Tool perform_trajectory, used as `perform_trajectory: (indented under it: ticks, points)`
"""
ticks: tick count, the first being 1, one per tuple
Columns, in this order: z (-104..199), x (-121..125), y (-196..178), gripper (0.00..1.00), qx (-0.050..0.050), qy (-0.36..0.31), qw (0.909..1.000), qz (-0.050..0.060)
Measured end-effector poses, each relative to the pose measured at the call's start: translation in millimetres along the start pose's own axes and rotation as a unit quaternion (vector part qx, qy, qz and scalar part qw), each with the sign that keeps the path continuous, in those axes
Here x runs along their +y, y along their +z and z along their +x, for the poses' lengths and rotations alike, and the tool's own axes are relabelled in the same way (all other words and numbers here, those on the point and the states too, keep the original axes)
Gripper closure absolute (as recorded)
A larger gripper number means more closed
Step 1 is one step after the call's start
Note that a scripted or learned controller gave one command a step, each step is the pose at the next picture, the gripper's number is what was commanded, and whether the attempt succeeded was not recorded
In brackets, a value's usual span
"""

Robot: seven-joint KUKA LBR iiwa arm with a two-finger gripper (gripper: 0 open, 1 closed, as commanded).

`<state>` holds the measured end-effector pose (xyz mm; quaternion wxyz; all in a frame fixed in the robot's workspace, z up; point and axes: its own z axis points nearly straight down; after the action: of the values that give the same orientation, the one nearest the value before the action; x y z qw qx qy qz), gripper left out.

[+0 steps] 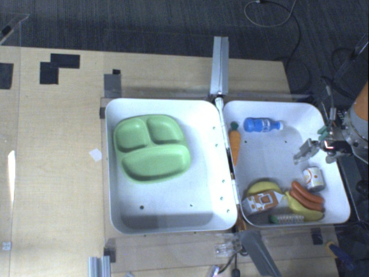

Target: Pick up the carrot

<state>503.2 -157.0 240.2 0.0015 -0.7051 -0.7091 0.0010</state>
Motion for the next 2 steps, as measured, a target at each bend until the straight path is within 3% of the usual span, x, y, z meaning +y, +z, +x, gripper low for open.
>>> perform_trajectory:
  ticks: [1,2]
  points:
    - [57,-8,98,0.00,0.000,0.101,0.9948,0.001]
    - [67,-13,152,0.00,0.002,0.282,0.9593,-0.005]
